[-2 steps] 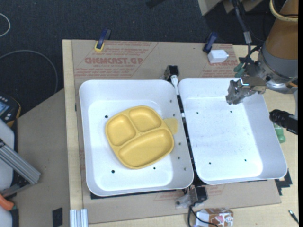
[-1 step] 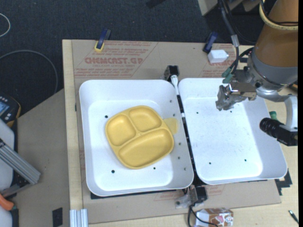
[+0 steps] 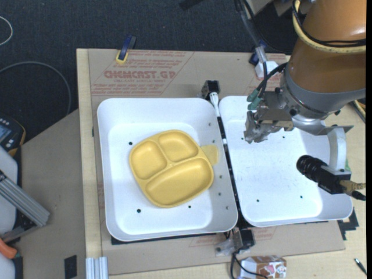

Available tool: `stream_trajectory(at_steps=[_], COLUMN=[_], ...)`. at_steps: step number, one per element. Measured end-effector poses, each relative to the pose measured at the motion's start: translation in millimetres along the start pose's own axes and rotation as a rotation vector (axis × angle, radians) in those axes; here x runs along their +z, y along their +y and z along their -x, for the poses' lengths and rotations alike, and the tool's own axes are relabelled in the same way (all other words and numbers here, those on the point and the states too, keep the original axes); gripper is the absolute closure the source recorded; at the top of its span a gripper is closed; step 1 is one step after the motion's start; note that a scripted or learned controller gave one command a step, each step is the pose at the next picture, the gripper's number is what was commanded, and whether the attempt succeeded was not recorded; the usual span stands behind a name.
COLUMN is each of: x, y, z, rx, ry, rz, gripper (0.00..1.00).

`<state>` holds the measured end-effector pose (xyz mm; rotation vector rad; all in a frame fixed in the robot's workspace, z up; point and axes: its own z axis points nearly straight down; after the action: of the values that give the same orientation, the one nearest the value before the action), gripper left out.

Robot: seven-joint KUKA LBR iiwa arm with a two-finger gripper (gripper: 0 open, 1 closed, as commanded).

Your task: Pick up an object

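1. The thing to grab is pretty clearly the yellow divided plate (image 3: 171, 167), three compartments, lying flat and right side up in the left bin (image 3: 113, 156). It sits roughly mid-bin, turned at a bit of an angle, and a small tab on it pokes toward the divider between the two bins.

2. The hand (image 3: 256, 133) is over the right bin (image 3: 279, 179), near that bin's upper left part, well apart from the plate. It's dark and seen from above, so I honestly cannot tell whether it's spread or closed. Nothing shows between the tips, so I'd call it empty-handed.

3. The step in hand, as I read it, is getting across to the left bin and lining up. Nothing's been picked yet.

4. To do it well, I'd skip the smooth bowl floors since there's nothing to pinch there. Go for a rim or one of the raised ridges between compartments, with the hand turned so it straddles the ridge. The edge nearest the divider is the shortest trip.

5. Watch out: the plate is shallow and slick-looking, so a pinch off-centre could tip or slide it against the bin wall.

6. Around that, the bins sit on a cardboard-covered tabletop (image 3: 151, 74), and a black clamp (image 3: 210, 89) sits at the top of the seam.
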<state>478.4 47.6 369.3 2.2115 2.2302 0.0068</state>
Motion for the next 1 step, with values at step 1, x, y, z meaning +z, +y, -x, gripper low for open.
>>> stream_trajectory(at_steps=[1], x=[-87.8], y=[2.0], z=[-12.5], rx=[0.005], ry=[-0.001], rz=[0.007], gripper=[1.00])
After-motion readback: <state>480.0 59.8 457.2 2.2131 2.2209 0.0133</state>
